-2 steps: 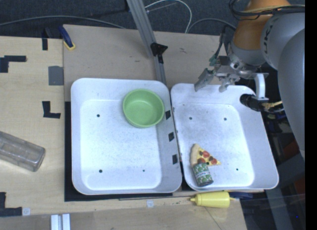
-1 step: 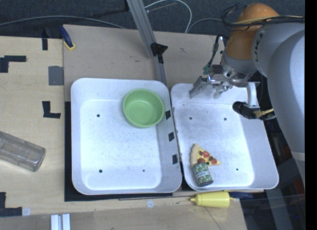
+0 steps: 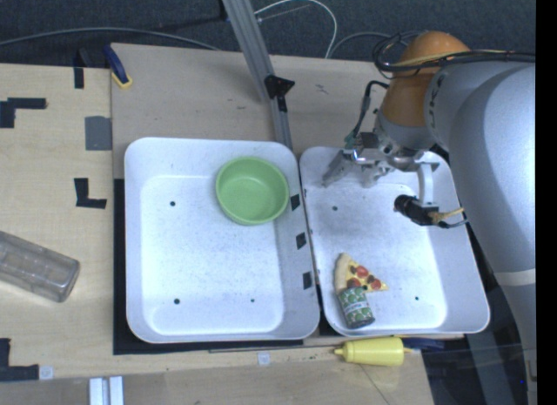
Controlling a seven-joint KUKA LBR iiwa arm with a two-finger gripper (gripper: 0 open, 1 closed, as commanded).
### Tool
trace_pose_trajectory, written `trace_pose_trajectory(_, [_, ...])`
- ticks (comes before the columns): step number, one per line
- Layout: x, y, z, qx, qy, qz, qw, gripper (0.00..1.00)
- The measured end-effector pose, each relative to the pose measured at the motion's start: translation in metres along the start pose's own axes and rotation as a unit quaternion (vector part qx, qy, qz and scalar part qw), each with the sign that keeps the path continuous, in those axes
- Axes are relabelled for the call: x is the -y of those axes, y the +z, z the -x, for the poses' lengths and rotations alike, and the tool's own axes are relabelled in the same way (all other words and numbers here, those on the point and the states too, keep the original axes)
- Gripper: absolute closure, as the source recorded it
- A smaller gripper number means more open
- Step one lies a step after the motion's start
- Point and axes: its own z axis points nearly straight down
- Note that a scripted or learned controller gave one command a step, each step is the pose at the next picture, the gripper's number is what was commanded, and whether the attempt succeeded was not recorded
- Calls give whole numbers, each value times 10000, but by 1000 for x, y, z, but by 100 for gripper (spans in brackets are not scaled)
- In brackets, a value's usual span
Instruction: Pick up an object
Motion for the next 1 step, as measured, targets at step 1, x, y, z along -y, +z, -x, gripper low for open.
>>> trace_pose_trajectory(1, [0,-11,-1,-1,-4,7,10000,100])
